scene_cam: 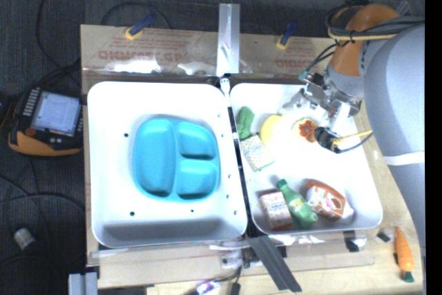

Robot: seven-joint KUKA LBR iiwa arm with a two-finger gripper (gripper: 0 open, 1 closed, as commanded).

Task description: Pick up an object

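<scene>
Arm reaches in from the right; tool sits low over the right bin's upper right part, just beside a small red-orange object, likely the target. Can't tell its opening. Yellow lemon and green bottle lie loose nearby. Blue tray fills left bin.

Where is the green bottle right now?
The green bottle lies in the right bin, near its front edge. It sits between a brown packet on its left and an orange-red packet on its right.
</scene>
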